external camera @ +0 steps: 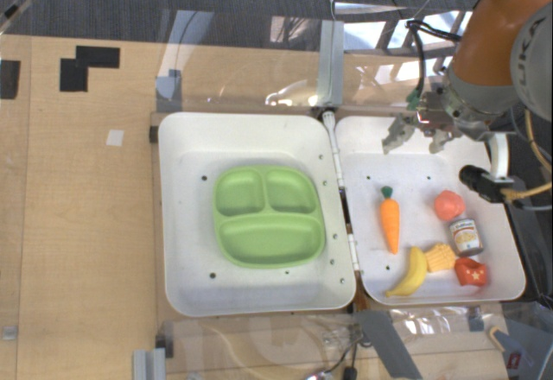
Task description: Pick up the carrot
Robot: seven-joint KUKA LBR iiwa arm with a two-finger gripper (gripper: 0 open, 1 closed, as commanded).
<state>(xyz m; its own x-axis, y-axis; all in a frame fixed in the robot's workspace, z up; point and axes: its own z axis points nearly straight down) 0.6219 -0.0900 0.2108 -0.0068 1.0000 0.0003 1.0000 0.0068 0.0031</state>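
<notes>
The orange carrot [390, 221] with a green top lies lengthwise in the right bin [367, 164], left of its middle, its green end pointing away from the camera. My gripper [419, 139] hangs over the bin's far side, above and to the right of the carrot and well apart from it. Its two fingers are spread open and hold nothing.
The right bin also holds a pink-red ball [448, 205], a small jar [465, 237], a banana [410, 273], a yellow corn piece [440, 258] and a red fruit [471, 272]. A green divided plate [269, 216] sits in the left bin [186, 197].
</notes>
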